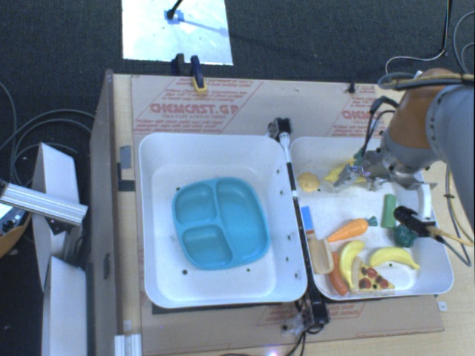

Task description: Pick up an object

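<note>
Toy foods, among them a carrot (347, 230) and a banana (393, 256), lie in the right bin (445, 273); the gripper (355, 174) hangs at its far end, its state impossible to tell. A blue tray (220, 222) lies in the left bin (156, 199).

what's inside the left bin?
The left bin holds one thing: a blue divided tray with three compartments, lying flat near the middle. Nothing sits in the compartments. Whatever lies under the tray is covered, so the bin floor there cannot be checked.
</note>
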{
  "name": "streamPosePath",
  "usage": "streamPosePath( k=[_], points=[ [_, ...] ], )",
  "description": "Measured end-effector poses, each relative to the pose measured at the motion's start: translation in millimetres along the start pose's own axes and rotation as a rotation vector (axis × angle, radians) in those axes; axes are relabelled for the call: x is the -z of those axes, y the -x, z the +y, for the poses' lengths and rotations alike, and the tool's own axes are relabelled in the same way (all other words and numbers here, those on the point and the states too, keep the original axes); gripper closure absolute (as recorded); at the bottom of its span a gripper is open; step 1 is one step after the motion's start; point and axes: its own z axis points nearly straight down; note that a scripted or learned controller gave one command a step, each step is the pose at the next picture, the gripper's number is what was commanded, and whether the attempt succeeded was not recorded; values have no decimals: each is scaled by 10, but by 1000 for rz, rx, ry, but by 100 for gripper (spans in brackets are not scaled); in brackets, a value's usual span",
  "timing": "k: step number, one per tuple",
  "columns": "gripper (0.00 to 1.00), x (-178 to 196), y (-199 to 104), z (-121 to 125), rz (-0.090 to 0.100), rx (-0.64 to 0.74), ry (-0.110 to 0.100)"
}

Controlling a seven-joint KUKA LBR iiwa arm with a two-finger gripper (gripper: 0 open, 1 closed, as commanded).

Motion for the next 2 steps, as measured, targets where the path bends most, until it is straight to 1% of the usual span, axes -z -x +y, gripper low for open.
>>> streamPosePath(
  k=[1,2],
  points=[
    [0,-53,-251,380,0,-5,-55],
    [0,-62,-625,365,-4,-9,-55]
  ],
)
